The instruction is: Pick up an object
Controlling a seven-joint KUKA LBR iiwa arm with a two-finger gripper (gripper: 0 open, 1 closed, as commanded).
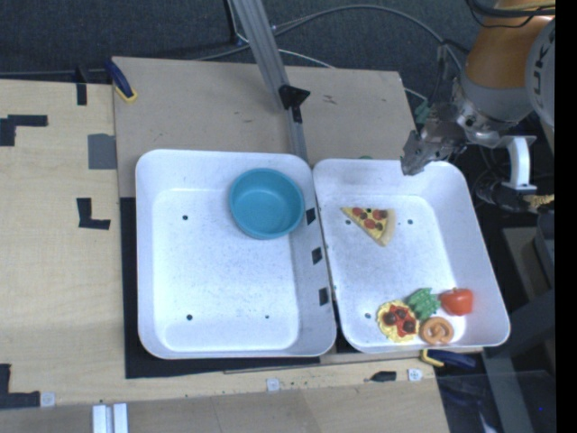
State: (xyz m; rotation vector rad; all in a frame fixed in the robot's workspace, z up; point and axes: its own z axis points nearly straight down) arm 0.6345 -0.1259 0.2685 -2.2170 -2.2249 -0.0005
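Note:
A blue bowl [265, 203] sits at the back of the left bin [171, 269]. The right bin [451, 233] holds a pizza slice [370, 222] near its back middle. A small round pizza [398, 320], a green leafy piece [422, 301], a red tomato [457, 301] and a tan ring-shaped piece [437, 330] cluster at its front right corner. My gripper [418, 158] hangs over the right bin's back right rim, well behind the pizza slice, with nothing seen between its fingers.
A grey metal pole [270, 57] slants down to the gap between the bins at the back. Cables run over the dark floor behind the bench. Black tape marks lie on the wooden surface at the left.

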